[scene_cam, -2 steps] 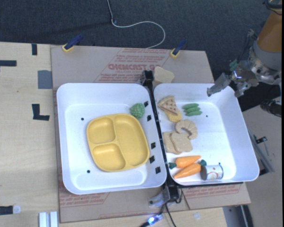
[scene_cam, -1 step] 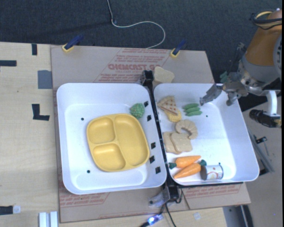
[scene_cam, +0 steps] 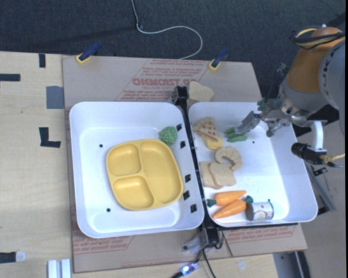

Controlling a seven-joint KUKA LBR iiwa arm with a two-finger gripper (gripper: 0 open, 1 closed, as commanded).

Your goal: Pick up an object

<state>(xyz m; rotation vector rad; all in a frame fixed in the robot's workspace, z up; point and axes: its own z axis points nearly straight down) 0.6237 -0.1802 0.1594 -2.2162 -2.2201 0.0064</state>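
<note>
Gripper [scene_cam: 256,122] hovers low over the right bin [scene_cam: 290,172], beside a green toy [scene_cam: 236,135]; I cannot tell its fingers' state. Reaching step; next, lower and close.

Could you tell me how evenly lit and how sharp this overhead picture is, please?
In the camera view the light is soft and even; the yellow divided plate and the carrots cast only faint shadows on the white bins. The food pieces look fairly sharp, the gripper and the arm's orange band softer, slightly blurred. No strong glare.
</note>
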